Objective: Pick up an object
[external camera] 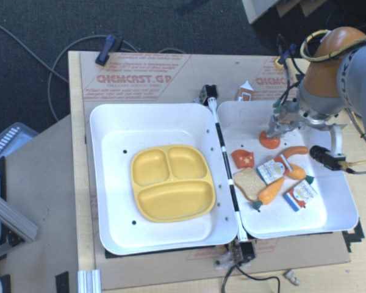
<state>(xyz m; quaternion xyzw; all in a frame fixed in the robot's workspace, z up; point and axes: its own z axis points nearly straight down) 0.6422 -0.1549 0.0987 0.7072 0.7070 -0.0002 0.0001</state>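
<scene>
My gripper reaches down into the right bin near its back. Its tip is just above and to the right of a small red-orange round piece, touching or nearly touching it. Nothing is visibly lifted. In front of it lie a red piece, a slice of bread, an orange carrot, a blue and white packet, an orange sausage, a small orange piece and a red, white and blue packet.
The left bin holds a yellow divided plate. A black rail runs where the two bins meet. A blue clip lies on the cardboard behind the left bin.
</scene>
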